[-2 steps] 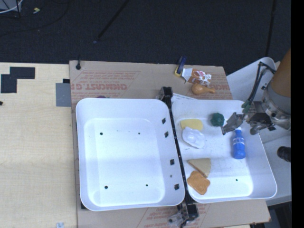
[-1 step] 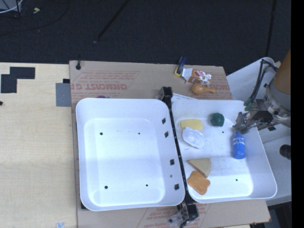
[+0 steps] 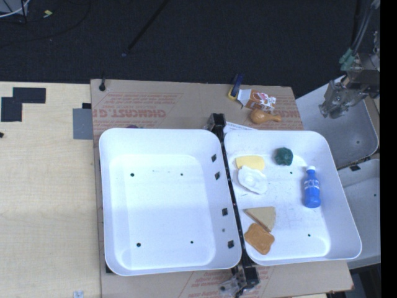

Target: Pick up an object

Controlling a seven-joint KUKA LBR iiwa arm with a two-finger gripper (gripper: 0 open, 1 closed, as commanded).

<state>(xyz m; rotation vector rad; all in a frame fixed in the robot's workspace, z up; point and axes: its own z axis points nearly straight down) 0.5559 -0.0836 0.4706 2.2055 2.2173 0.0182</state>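
The right bin (image 3: 338, 228) holds several objects. A blue bottle (image 3: 311, 188) lies near its right wall and a dark green ball (image 3: 284, 156) sits towards its back. Along its left side are a yellow piece (image 3: 250, 162), a white crumpled object (image 3: 253, 180), a tan wedge (image 3: 262, 216) and an orange-brown lump (image 3: 259, 238). My gripper (image 3: 334, 103) hangs at the upper right, outside the bins and well above and behind the bottle. Nothing is visibly held in it.
The left bin (image 3: 111, 166) stands beside the right one, with a black hinge strip (image 3: 224, 191) between them. Behind the right bin, on the cardboard, lie an orange toy (image 3: 263, 117), a red-and-white packet (image 3: 263, 99) and a blue-yellow item (image 3: 236, 87).
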